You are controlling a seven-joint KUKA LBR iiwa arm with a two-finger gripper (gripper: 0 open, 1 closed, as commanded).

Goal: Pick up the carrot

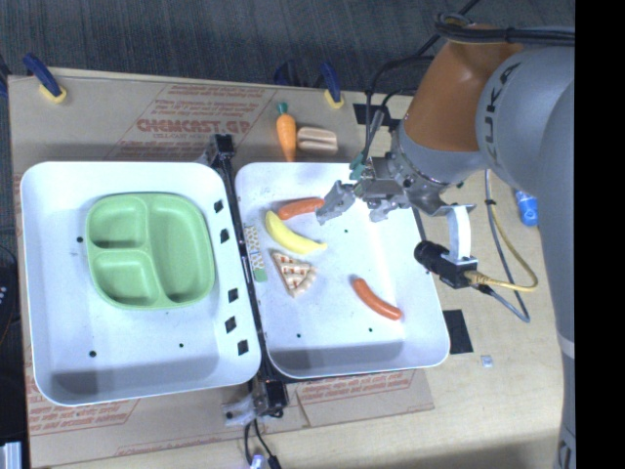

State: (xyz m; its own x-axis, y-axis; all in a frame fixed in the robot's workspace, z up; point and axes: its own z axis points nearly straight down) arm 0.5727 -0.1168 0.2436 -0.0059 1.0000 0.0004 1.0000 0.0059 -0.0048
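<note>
Camera view, logged from my remote station, taking the right bin point(420, 345) as landmark.

Item 1, carrot point(285, 133): one only. Small, orange body with a green top, lying outside the right bin, just past its far rim on the printed cardboard sheet point(186, 120), green end pointing away from the bin. Just beside it on the right sits one tan and brown block-shaped item point(317, 141), kind not clear to me.

Item 2, sausages: two. One point(299, 207) lies in the far part of the right bin, close to the gripper; one point(376, 298) lies in the near right part of that bin.

Item 3, banana point(292, 235): one, yellow, inside the right bin near its left wall, just nearer than the first sausage.

Item 4, waffle wedge point(295, 273): one, inside the right bin, just nearer than the banana.

Item 5, green divided plate point(151, 247): one, three compartments, in the left bin point(59, 360), which touches the right bin's left side. I see nothing on the plate.

Item 6, gripper point(341, 201): one, over the far part of the right bin, apart from the carrot. Its fingers stand spread, nothing between them.

Item 7, blue clamps: two on the cardboard's far edge, one point(45, 76) far left, one point(331, 86) beyond the carrot.
</note>
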